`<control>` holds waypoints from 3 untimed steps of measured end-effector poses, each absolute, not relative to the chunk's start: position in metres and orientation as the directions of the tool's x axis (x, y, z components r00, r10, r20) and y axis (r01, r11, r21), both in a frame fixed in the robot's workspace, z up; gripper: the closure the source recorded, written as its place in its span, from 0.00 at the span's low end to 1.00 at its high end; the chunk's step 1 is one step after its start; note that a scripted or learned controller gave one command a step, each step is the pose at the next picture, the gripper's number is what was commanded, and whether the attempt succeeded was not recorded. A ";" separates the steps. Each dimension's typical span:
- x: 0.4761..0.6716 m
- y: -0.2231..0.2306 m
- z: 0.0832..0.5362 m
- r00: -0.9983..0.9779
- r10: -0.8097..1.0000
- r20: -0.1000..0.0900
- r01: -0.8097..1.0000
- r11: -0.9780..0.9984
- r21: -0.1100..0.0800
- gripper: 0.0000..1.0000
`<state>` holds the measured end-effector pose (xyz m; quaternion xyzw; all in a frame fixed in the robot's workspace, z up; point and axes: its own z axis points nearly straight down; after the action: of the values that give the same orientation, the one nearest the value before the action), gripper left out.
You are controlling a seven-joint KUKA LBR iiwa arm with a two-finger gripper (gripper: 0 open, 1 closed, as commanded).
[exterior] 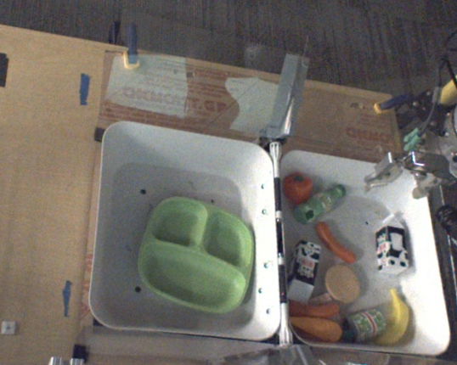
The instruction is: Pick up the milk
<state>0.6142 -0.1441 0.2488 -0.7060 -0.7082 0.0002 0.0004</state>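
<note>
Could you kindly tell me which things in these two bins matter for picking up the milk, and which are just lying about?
For the job:
black-and-white cow-patterned milk carton
second cow-patterned milk carton by the divider
claw

Lying about:
green divided plastic plate
red tomato
green bottle
orange carrot
yellow banana

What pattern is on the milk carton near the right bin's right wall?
White with black cow patches on the milk carton, clearest in the camera view.

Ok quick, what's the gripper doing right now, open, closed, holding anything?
Gripper: above the right bin's far edge, holding nothing; open or closed cannot be told.
</note>
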 end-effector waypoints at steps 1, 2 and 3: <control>0.615 -0.144 0.259 -0.006 1.000 -0.001 1.000 0.006 0.002 1.00; 0.553 -0.105 0.435 0.142 0.990 -0.002 0.990 -0.142 0.001 1.00; 0.592 -0.077 0.416 -0.220 0.976 -0.002 0.976 0.220 0.002 1.00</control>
<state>0.5918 -0.0766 0.4160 -0.6246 -0.7810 -0.0003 -0.0014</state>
